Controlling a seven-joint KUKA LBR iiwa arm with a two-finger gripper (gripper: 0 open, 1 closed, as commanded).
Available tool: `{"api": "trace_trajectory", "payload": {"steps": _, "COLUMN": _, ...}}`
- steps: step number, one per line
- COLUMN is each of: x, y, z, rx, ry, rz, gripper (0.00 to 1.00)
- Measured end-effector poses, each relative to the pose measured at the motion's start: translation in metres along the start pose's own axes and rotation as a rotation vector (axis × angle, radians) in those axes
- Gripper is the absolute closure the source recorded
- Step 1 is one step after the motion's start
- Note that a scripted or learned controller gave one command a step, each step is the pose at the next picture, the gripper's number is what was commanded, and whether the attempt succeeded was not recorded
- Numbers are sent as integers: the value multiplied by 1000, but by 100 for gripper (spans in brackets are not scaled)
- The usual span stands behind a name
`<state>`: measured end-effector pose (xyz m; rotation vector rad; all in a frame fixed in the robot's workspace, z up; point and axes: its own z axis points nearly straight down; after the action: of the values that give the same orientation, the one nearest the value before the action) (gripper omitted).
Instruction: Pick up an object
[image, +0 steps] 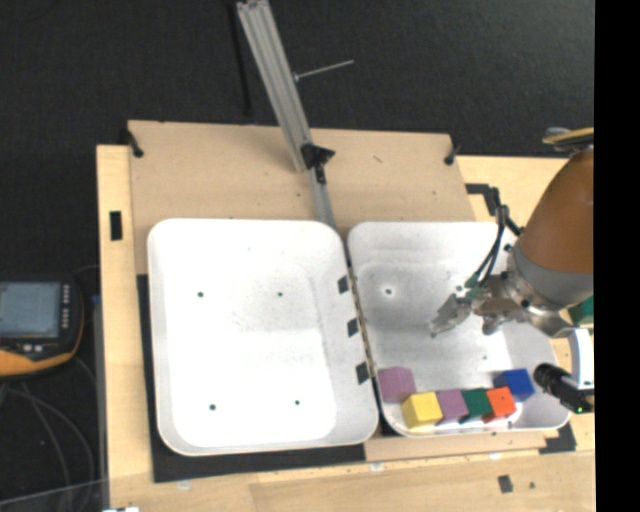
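The camera view looks down at a slant on the right bin (400, 250), where the gripper (462, 312) hangs over the bare middle of the floor at the end of the grey arm (560, 235), which comes in from the right. Its fingers are too small and dark to read, so whether they are spread or closed I cannot tell; nothing is seen between them. Below the gripper, along the bin's near edge, lie the blocks: a purple block (397, 381) down and to its left, a yellow block (422, 409) just beyond that, then a mauve block (452, 404), a green block (474, 404), an orange block (499, 402) and a blue block (516, 383) down and to its right. All lie well apart from the gripper. The left bin (250, 330) sits far to its left.
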<state>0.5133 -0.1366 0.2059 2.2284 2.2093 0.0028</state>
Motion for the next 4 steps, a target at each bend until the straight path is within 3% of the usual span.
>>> {"api": "trace_trajectory", "payload": {"steps": 1, "x": -1, "y": 1, "z": -11, "rx": -6, "ry": -2, "rz": 3, "gripper": 100}}
{"api": "trace_trajectory", "payload": {"steps": 2, "x": 23, "y": 9, "z": 109, "rx": 1, "ry": 0, "rz": 1, "gripper": 100}}
{"api": "trace_trajectory", "payload": {"steps": 3, "x": -5, "y": 64, "z": -14, "rx": -7, "ry": -3, "rz": -12, "gripper": 100}}
{"api": "trace_trajectory", "payload": {"steps": 4, "x": 46, "y": 59, "z": 89, "rx": 11, "ry": 3, "rz": -14, "gripper": 100}}
